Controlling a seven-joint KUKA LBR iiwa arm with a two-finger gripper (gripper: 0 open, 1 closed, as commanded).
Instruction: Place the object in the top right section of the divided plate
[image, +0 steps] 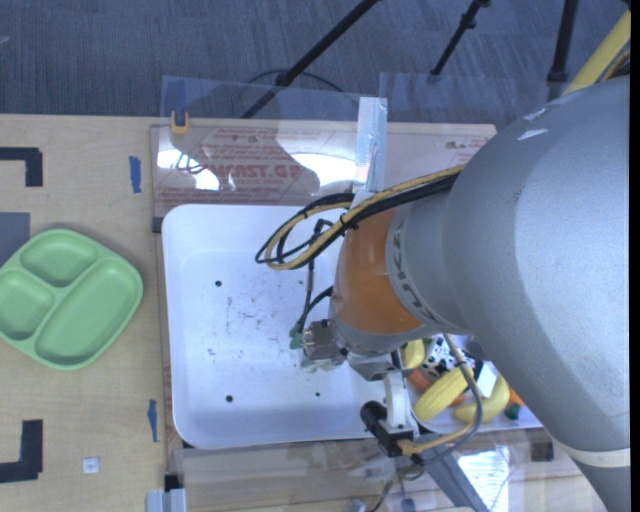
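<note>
The bench top (90, 140) was pale wood marked with black corner brackets (25, 165) and short strips of blue tape (135, 173). Beyond its far edge lay grey-blue carpet (120, 40), crossed by dark stand legs (330, 45). Lighting was bright and even.

The divided plate (68, 298) is pale green with rounded corners and three sections, two small and one long. It lies flat on the wooden bench at nine o'clock, left of the white bin.
</note>
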